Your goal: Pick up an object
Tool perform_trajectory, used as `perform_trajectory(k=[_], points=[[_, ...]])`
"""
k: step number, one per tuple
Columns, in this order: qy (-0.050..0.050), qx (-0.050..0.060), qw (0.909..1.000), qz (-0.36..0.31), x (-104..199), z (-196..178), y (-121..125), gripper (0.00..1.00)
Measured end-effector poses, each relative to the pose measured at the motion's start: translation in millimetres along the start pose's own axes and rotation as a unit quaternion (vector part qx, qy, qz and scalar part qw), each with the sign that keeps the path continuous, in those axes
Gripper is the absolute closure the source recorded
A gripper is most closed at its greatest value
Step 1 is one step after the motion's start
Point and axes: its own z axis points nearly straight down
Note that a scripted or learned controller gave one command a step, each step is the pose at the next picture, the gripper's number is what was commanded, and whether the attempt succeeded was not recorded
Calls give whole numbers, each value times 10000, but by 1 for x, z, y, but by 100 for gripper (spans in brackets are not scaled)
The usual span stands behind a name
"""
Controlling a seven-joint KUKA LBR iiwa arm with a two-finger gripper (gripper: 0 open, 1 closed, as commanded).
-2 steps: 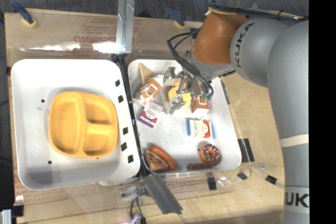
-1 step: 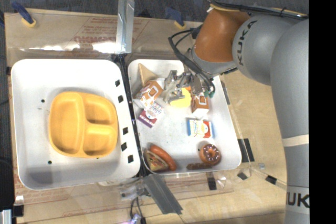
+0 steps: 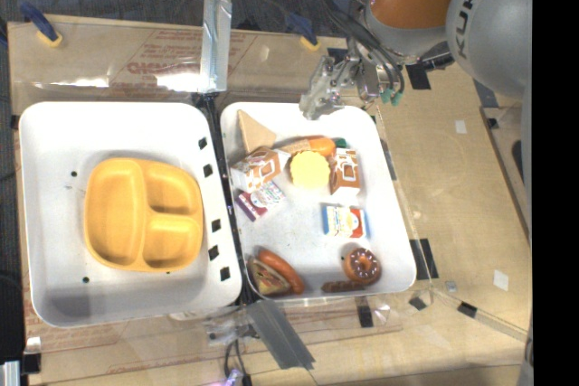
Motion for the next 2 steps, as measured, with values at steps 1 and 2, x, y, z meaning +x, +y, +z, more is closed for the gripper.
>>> perform_trajectory(k=[1, 2], points=[[95, -33, 9877, -1562, 20, 111, -47, 100], [53, -32, 9381, -3464, 3, 112, -82, 100]])
